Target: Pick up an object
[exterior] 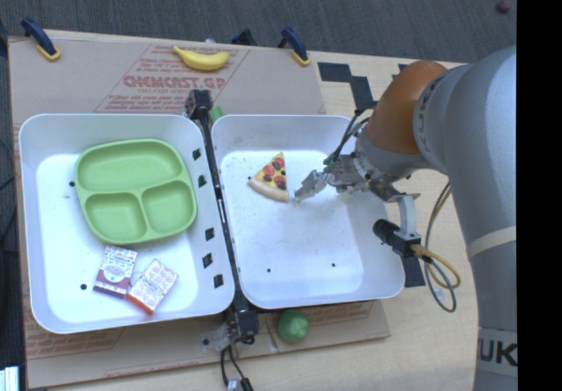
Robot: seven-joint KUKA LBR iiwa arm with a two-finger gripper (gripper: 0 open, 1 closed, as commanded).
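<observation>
1. Green ball (293, 325) at bench's front edge, nearest the lens, outside both bins
2. Pizza slice (271, 177) lying flat in upper left of right bin (351, 284), close to the divider (213, 196)
3. Gripper (306, 190) just right of the slice, low over the bin floor; fingers slightly parted, gripping nothing
4. Likely risk: closing beside the crust rather than around it, nudging the flat slice toward the divider, coming up bare
5. Green tray (132, 187) and two packets (136, 279) in left bin, well apart
</observation>
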